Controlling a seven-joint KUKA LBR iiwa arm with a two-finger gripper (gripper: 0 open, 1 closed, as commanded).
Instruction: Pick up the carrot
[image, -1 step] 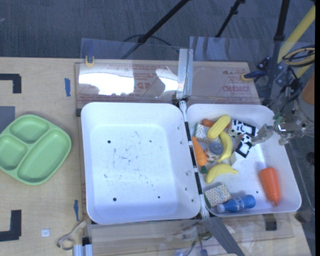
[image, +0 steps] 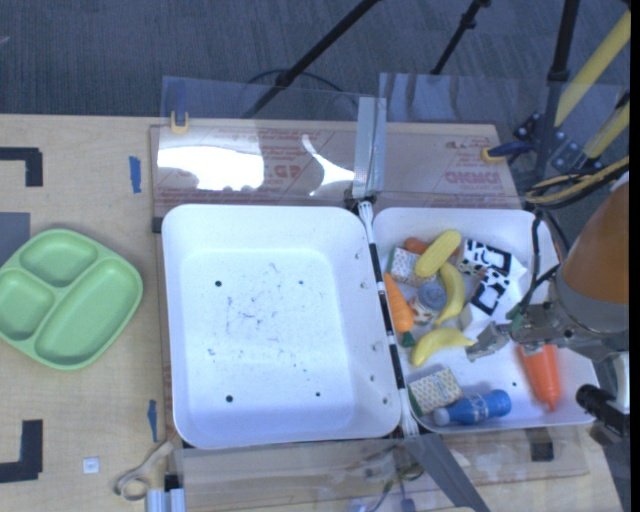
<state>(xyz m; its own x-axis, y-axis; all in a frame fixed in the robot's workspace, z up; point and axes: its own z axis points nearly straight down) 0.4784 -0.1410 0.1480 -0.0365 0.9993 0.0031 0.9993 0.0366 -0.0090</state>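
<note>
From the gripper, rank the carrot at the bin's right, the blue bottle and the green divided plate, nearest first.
Measured from the gripper in the camera view:
1. Carrot, just below and right of it in the right bin.
2. Blue bottle, at that bin's front edge.
3. Green plate, far left on the bench.

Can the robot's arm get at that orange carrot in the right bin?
Probably yes. The carrot lies right beside the end effector, with nothing stacked on it.
</note>
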